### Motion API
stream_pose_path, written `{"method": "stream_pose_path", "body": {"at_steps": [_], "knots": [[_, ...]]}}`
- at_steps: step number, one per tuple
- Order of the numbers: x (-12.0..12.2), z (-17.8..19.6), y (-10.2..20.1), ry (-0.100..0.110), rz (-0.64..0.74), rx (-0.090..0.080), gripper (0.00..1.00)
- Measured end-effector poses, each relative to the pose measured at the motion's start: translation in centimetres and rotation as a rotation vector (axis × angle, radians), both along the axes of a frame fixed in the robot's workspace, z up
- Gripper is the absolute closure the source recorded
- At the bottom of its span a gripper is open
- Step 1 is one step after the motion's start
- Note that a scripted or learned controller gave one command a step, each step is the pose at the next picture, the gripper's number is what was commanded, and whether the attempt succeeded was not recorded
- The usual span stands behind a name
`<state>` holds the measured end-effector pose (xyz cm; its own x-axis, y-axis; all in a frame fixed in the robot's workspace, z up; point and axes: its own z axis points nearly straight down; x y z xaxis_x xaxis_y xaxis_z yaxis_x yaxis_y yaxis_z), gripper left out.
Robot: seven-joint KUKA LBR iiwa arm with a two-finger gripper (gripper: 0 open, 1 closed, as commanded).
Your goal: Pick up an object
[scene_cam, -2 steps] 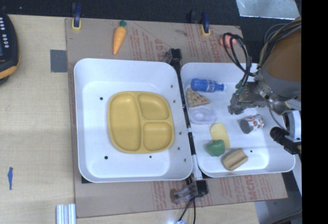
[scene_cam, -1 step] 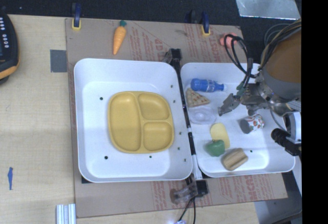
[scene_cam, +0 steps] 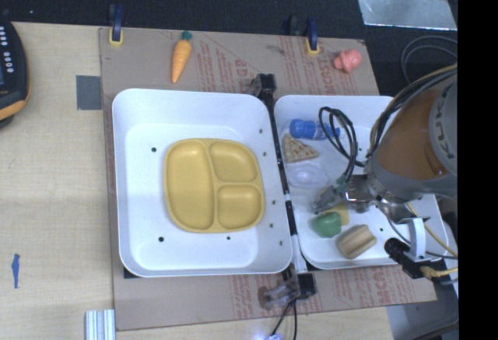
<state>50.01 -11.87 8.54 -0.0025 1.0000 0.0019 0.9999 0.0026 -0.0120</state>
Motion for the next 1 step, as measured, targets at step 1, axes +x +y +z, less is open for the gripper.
{"method": "stream_pose_path", "body": {"at_steps": [1], "knots": [[-2.12, 0.57, 1.85, -0.005, 0.001, 0.0, 0.0]]}}
